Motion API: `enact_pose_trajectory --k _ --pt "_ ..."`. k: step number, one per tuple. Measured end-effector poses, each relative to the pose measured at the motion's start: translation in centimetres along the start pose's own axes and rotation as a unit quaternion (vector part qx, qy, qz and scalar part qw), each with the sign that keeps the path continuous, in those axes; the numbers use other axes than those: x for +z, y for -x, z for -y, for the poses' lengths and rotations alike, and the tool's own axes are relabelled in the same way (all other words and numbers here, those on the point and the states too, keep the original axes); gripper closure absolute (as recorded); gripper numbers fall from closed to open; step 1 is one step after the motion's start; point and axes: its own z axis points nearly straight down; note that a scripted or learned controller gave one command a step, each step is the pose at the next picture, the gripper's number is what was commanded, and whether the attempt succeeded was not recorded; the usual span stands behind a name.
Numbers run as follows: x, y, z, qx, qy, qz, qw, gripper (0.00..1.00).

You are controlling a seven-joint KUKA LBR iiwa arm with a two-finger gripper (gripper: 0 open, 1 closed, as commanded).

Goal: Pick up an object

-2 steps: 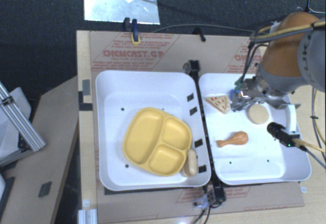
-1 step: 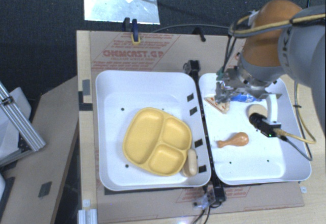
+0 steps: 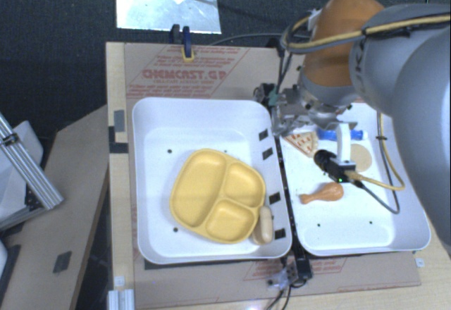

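We see two white bins [image 3: 211, 115] on a cardboard-covered bench [image 3: 187, 69], dark fabric behind; whether the gripper [image 3: 296, 118] is clamped we cannot tell.

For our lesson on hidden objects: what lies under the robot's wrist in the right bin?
Under the gripper in the right bin lie a pizza slice toy, a blue piece and a tan disc, each partly covered. Anything directly beneath the wrist is hidden.
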Motion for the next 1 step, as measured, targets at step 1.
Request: enact_pose_trajectory --k 1 --pt "-1.48 -5.44 -1.05 0.000 0.001 -0.001 1.0000 1.00"
